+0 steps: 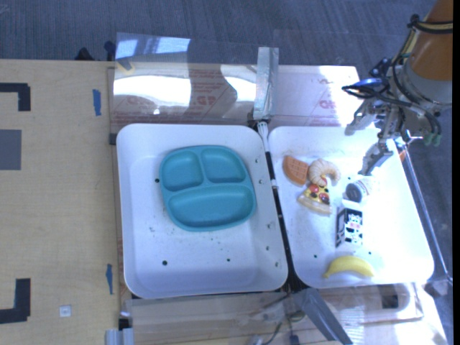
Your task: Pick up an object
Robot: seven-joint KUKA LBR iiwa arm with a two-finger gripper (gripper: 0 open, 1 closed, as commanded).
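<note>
My gripper [365,144] hangs over the upper right part of the right bin [402,228], its two fingers spread open with nothing between them. In that bin lie an orange-brown flat piece [294,169], a croissant [324,169], a pizza slice [316,195], a small grey round object [353,190], a black-and-white carton [350,227] and a yellow banana [348,267]. The grey round object is the closest to the fingertips, a little below and to their left. The gripper touches none of them.
The left bin [144,250] holds a teal divided plate [207,187]. A ridge where the two bins meet [273,192] runs between them. Clear plastic sheeting [215,92] stands behind both bins. A bench with black marks [50,192] lies to the left.
</note>
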